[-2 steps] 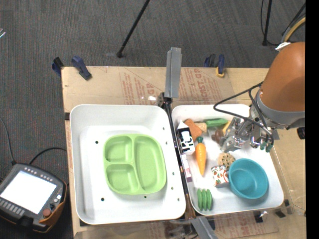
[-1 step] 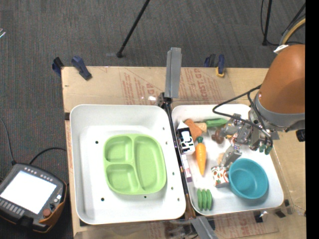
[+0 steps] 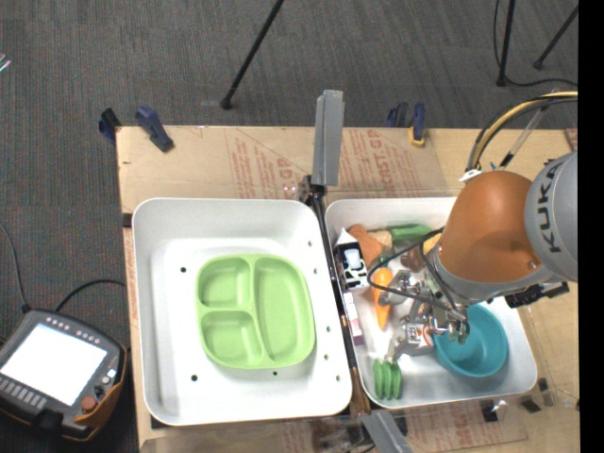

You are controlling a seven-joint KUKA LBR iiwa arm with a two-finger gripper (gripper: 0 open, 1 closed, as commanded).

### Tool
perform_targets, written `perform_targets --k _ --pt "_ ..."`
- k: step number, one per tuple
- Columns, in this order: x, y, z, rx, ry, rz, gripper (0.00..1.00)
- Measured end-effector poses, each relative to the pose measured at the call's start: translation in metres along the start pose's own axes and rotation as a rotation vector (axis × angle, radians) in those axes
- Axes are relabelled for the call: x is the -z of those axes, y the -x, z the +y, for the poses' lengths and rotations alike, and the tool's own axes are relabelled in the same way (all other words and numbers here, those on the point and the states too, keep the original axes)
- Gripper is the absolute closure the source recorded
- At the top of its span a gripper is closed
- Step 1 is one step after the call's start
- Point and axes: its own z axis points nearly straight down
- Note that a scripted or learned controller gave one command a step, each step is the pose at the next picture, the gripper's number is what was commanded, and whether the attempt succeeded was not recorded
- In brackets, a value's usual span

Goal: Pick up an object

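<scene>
The gripper (image 3: 415,333) hangs low in the right bin (image 3: 524,371), beside a blue bowl (image 3: 477,347). I cannot tell if it grips anything

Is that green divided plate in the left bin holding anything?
Empty. The green three-compartment plastic plate lies flat in the left white bin, and all three compartments show bare green.

The right bin (image 3: 521,374) is crowded: teal bowl (image 3: 477,347), green ridged piece (image 3: 387,378), orange item, perhaps a carrot (image 3: 379,302); the left bin (image 3: 151,253) offers open margins around its green divided plate (image 3: 255,310).
</scene>
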Motion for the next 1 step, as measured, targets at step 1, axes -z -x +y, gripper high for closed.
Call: perform_targets --k 1 --pt "-0.0167 0.0390 0.0130 -0.157 -0.001 0.000 0.00"
